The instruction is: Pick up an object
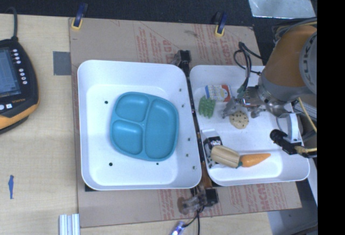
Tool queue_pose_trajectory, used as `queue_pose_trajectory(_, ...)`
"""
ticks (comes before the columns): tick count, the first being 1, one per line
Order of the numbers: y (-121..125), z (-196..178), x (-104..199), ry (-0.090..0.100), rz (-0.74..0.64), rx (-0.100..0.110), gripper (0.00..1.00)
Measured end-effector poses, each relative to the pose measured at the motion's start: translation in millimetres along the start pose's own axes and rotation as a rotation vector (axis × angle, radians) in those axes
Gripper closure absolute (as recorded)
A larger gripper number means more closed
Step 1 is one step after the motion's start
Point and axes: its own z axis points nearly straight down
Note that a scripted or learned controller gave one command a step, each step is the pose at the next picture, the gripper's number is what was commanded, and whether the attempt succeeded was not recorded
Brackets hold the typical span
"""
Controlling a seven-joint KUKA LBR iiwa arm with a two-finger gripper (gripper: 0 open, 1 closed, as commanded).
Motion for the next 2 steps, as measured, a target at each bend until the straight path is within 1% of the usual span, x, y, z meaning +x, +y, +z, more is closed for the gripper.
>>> queue_pose_trajectory(1,-15,22,-15,0.001,-0.001,-0.002,0.0)
queue_pose_trajectory(2,-14,11,-17,-0.001,-0.004,-0.001,1.0)
